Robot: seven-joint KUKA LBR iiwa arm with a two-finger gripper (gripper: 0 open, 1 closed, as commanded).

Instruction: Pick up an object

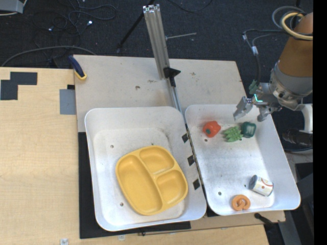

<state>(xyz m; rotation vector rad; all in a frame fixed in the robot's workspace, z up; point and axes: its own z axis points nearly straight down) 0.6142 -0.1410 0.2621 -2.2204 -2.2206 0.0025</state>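
Observation:
My gripper [252,112] hangs over the far right corner of the right bin [225,157], its two fingers spread apart with nothing between them. Just below it lies a dark green round object [248,129], with a light green leafy toy [232,134] beside it. Left of those sits a red tomato-like toy [211,129]. Near the bin's front edge lie a white can-like cylinder [261,186] and an orange ring [240,203].
The left bin [102,131] holds a yellow divided plate [152,179]. An aluminium post [157,40] rises behind the bins with a black bracket at its foot. A wooden bench top [36,152] lies to the left. Cables cover the dark floor behind.

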